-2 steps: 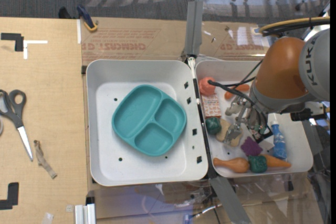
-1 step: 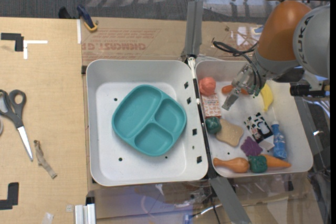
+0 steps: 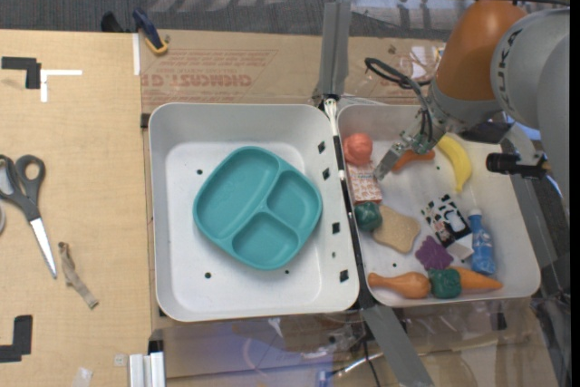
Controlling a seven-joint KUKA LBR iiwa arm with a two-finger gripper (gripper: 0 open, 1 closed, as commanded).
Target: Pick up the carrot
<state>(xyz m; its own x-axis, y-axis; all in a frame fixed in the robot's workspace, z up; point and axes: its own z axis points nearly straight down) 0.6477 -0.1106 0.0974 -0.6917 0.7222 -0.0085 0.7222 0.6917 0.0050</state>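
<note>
Viewing from overhead camera: I see tool low in right bin, upper part, fingers closed on orange carrot, just left of banana. Second carrot lies at bin's front edge beside blue bottle. Left bin carries teal divided plate. Scissors on desk, far left.

Bright even overhead light, soft shadows, sharp focus
</note>
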